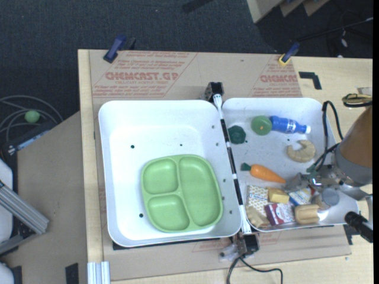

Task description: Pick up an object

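Two shallow white bins are shown side by side on a brown board-covered surface (177, 76). The left bin (118, 158) holds a green three-compartment plate (180, 192), set toward its near right corner. The right bin (269, 106) holds the candidate objects: a dark green round item (237, 134) near the dividing rim, a lighter green ball-like item (260, 125) just beside a blue bottle with a white cap (289, 125), a curved tan piece resembling a croissant (302, 151), and an orange carrot with a green top (265, 172). In the near corner, a checkered packet (257, 197), a yellow block (277, 195), a dark red item (276, 213) and a tan roll-like piece (307, 214) are crowded together; their outlines overlap and cannot be fully separated. The arm (359, 152) enters from the right and is cut off by the frame edge. The gripper (308, 184) is seen low over the right bin's near right part, beside the crowded items. Whether its fingers are spread or pressed together cannot be told, as metallic parts and clutter merge there; no object is visibly pinched.
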